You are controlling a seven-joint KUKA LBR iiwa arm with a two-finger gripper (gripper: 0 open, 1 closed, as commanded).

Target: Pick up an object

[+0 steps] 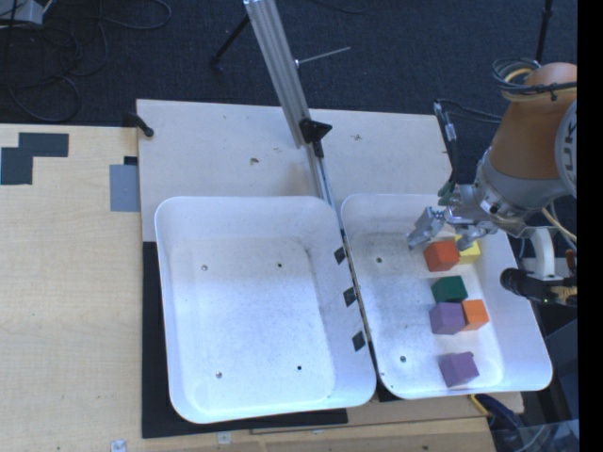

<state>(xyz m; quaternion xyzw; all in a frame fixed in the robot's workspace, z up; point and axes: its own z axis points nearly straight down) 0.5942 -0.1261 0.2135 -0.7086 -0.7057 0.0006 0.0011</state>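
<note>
Several small blocks lie in the right bin [396,365]: a red-orange block [441,255], a yellow block [469,249] partly hidden behind it, a green block [449,288], an orange block [476,313] and two purple blocks [447,318] [458,368]. My gripper [440,232] hangs over the bin's far right part, just above and behind the red-orange block. Its fingers [418,236] are spread open, with nothing between them.
The left bin [179,252] stands beside the right one, with a row of black clips [350,296] along the shared rim. A slanted aluminium post [283,73] rises behind the bins. The arm's orange wrist band [532,135] is at the right.
</note>
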